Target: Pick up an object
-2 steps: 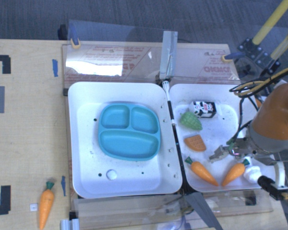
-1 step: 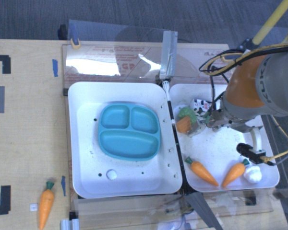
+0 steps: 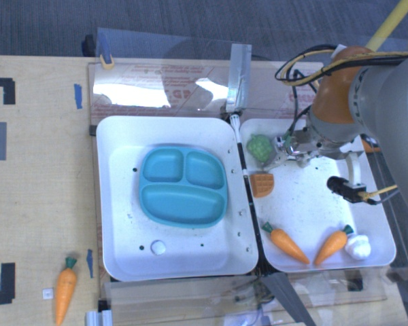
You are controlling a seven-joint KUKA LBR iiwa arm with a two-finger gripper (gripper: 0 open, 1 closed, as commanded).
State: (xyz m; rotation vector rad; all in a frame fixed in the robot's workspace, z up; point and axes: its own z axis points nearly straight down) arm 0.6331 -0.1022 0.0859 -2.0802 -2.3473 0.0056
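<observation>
Currently: end effector (image 3: 290, 148) low in right bin (image 3: 384, 233), finger state unclear, green broccoli (image 3: 260, 148) just beside at 9 o'clock; two carrots (image 3: 285, 243) at 6.

Two white bins (image 3: 115, 182) (image 3: 384, 250) sit side by side. Three carrots (image 3: 285, 243) (image 3: 332, 244) (image 3: 66, 289), one blue divided plate (image 3: 183, 185), one green broccoli piece (image 3: 260, 148), one orange slice (image 3: 262, 184), one white ball (image 3: 358, 248).
</observation>
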